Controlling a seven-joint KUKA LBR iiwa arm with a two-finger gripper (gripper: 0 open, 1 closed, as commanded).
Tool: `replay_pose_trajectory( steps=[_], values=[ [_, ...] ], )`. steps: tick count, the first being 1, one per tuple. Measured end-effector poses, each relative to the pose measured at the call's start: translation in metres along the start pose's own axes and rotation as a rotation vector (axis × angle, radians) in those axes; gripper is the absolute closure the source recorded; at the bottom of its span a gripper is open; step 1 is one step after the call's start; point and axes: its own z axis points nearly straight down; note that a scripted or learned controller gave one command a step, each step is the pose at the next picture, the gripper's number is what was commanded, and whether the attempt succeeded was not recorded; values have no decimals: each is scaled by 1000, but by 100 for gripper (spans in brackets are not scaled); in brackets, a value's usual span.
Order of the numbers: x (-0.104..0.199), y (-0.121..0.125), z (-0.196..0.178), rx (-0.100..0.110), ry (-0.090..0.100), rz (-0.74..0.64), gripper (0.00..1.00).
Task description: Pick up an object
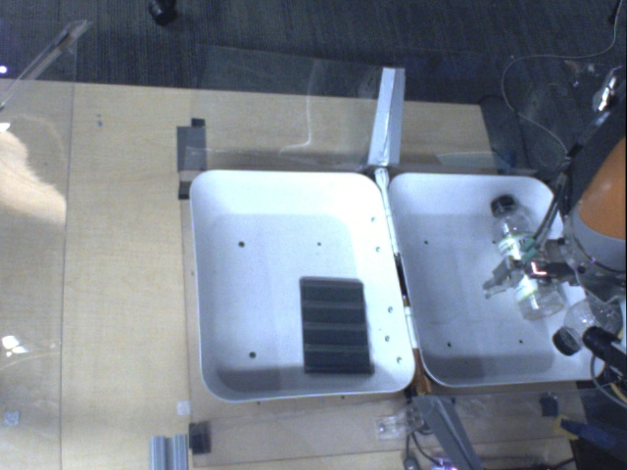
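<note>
The arm reaches in from the right over the right bin. Its gripper hangs low above that bin's right side, over a small clear object; whether it is clenched or released cannot be told. A dark ribbed block lies flat in the left bin, near its front right corner.

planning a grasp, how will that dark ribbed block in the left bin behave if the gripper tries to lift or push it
The dark ribbed block looks stiff, since its edges are straight. It lies flat in the left bin, so it will probably slide rather than roll or tip. Its ridges may give fingers some purchase, but it looks wide for the gripper.
</note>
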Motion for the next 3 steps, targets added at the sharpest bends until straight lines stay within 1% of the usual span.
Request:
replay_pose_trajectory(
  steps=[1, 2, 3],
  values=[
    [54, 10, 93, -1, 0, -86, 0],
    [69, 74, 102, -8, 0, -32, 0],
    [81, 103, 7, -3, 0, 147, 0]
  ],
)
